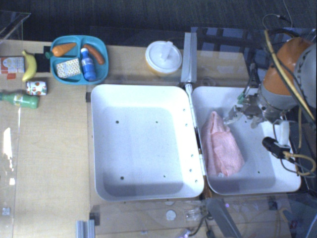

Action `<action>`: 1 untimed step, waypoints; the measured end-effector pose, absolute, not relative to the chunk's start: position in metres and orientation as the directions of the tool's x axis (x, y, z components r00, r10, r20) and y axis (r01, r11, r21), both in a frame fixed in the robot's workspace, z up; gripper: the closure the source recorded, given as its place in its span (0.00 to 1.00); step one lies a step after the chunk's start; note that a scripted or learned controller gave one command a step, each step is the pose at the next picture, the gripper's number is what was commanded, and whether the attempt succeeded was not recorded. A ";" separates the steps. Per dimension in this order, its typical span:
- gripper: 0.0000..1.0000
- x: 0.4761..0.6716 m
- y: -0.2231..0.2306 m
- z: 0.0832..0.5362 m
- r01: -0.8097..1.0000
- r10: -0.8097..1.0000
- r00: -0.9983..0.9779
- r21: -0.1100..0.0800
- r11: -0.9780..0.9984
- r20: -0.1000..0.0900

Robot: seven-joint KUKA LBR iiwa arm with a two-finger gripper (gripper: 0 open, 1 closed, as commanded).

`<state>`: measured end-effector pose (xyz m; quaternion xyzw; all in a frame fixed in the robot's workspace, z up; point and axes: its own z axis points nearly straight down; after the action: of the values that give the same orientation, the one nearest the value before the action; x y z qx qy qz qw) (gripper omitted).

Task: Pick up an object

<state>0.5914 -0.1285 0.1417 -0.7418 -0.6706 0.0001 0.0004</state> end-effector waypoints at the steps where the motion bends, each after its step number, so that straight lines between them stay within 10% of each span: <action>1: 0.00 0.634 -0.093 0.090 0.998 0.998 0.066 0.014 -0.066 -0.001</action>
<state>0.6335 -0.0929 0.0901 -0.7302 -0.6832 -0.0044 -0.0052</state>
